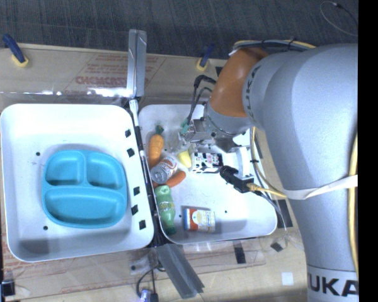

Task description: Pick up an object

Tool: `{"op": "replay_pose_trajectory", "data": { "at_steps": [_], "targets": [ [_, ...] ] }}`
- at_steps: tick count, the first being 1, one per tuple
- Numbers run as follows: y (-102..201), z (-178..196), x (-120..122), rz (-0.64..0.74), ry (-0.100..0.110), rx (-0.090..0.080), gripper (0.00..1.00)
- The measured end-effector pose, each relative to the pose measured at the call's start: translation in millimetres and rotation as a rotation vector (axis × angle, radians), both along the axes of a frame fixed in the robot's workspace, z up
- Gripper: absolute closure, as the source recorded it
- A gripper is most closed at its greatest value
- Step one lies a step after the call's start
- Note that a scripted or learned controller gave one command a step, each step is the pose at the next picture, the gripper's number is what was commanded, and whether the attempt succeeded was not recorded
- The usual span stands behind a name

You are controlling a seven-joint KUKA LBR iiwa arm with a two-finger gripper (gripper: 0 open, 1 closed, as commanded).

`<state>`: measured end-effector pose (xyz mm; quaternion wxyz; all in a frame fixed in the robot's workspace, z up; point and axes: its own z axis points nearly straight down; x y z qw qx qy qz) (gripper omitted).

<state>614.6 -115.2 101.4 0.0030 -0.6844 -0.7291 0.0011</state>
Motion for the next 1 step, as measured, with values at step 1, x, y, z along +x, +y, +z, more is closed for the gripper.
{"op": "replay_pose_trajectory", "data": {
  "at_steps": [1],
  "targets": [
    [62.5,99.4,42.3,-0.017,-0.004,-0.002,1.00]
  ]
}}
